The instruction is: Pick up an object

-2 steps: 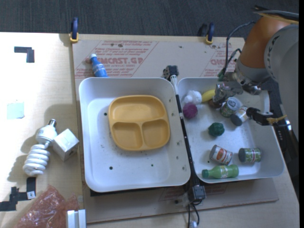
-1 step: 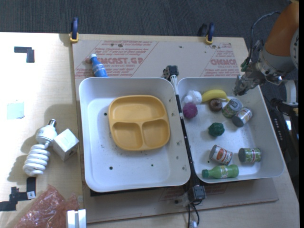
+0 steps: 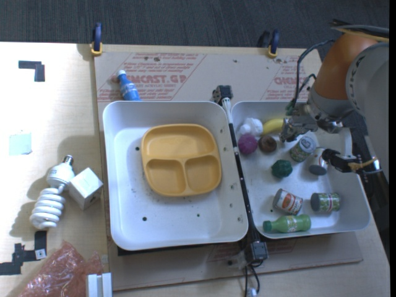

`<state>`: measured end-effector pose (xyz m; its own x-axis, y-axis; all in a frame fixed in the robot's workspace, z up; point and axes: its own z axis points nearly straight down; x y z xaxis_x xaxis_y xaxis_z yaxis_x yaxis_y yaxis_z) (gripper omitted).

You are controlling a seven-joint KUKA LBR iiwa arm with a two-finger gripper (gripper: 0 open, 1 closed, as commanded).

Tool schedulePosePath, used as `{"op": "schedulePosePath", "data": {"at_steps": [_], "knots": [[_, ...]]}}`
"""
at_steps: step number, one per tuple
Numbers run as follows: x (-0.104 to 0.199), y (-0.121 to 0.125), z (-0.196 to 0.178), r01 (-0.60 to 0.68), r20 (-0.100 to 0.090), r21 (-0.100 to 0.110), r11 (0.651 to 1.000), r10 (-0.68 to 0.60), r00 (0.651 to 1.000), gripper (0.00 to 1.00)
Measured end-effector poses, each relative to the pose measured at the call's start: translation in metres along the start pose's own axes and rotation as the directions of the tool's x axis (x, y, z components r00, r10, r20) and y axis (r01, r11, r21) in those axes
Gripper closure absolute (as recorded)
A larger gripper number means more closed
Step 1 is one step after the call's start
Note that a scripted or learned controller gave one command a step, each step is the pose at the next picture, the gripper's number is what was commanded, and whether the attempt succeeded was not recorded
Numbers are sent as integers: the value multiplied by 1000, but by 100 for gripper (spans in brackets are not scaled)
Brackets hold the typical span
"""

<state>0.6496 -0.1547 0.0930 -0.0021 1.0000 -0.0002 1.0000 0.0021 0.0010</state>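
1. Two white bins are sitting side by side on the bench. The left bin (image 3: 117, 184) is holding a yellow divided tray (image 3: 181, 158) at its middle, and all the small pickable items are lying in the right bin (image 3: 356, 218), so that is the bin the arm is working in.
2. The arm (image 3: 346, 73) is reaching in from three o'clock and bending down over the right bin's upper half, toward one o'clock of the bin's centre.
3. The gripper (image 3: 296, 129) is hanging over the cluster at the bin's top: a yellow banana-like piece (image 3: 273, 125) is just beside it at nine o'clock, a brown round item (image 3: 268, 144) at about eight o'clock, and a small tin can (image 3: 303, 148) right under it at five o'clock.
4. I cannot tell how far apart the jaws are standing, nor whether anything is between them; the wrist hardware is hiding that area. It seems to be close to the tin can, but contact is unclear.
5. Other candidates are lying apart from the gripper: a purple ball (image 3: 247, 144) and a white crumpled thing (image 3: 251, 127) toward nine o'clock, a dark green ball (image 3: 282, 168) near the bin's centre, and two cans (image 3: 288, 201) (image 3: 325, 202) plus a green bottle (image 3: 288, 224) along the six o'clock edge.
6. My judgement: the grasp is probably aiming at the tin can or the banana-like piece, and crowding there could be spoiling a clean grip.
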Motion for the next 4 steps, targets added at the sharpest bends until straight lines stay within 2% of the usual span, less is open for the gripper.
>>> {"op": "schedulePosePath", "data": {"at_steps": [1, 2, 3, 4], "knots": [[-44, 10, -109, -2, 2, 0, 1000, 2, 1000, 0], [-17, -39, -41, 0, 4, -17, 1000, 1, 1000, 0], [-4, -30, -25, -4, 1, 1, 1000, 4, 1000, 0], [45, -57, 0, -2, 0, 1, 1000, 2, 1000, 0]]}}
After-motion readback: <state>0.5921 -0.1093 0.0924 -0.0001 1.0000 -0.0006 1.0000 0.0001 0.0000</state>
